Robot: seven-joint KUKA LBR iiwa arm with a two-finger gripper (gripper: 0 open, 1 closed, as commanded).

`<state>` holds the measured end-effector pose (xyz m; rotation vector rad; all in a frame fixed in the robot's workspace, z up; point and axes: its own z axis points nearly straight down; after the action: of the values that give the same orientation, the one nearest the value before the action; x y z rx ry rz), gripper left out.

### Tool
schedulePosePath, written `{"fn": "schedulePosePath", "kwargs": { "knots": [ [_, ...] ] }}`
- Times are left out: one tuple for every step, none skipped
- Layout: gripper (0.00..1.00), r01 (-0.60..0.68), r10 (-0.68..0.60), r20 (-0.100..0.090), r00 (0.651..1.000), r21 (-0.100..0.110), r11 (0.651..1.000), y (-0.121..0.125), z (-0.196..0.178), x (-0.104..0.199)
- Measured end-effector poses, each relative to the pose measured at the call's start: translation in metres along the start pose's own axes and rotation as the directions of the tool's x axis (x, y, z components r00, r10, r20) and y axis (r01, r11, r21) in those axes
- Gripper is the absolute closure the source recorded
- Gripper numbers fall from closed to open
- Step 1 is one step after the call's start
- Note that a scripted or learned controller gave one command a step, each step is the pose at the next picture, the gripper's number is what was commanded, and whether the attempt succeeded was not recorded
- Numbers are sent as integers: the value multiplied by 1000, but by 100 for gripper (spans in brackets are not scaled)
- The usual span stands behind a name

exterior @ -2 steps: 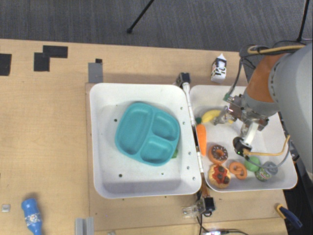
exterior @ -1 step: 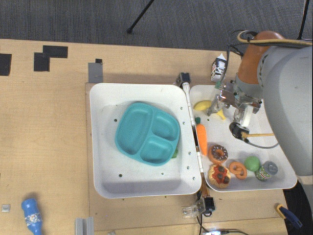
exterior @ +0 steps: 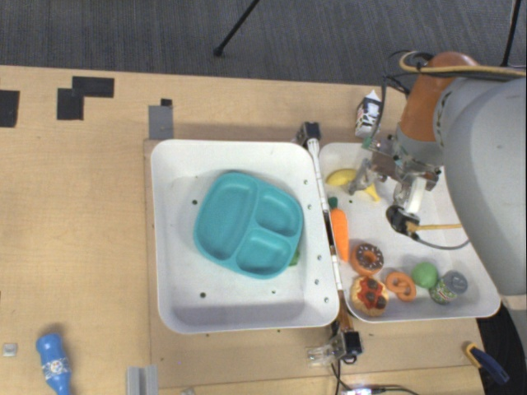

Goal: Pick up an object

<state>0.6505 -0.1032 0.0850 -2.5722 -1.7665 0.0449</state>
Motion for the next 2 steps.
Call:
{"fn": "schedulePosePath", "kwargs": {
  "knots": [
    [0, -637, 636, -32, 771, -19, 771, 1, 0, -1],
    [0, -539, 538, -32, 842, -21, 842, -81, -99, 80]
  ]
}}
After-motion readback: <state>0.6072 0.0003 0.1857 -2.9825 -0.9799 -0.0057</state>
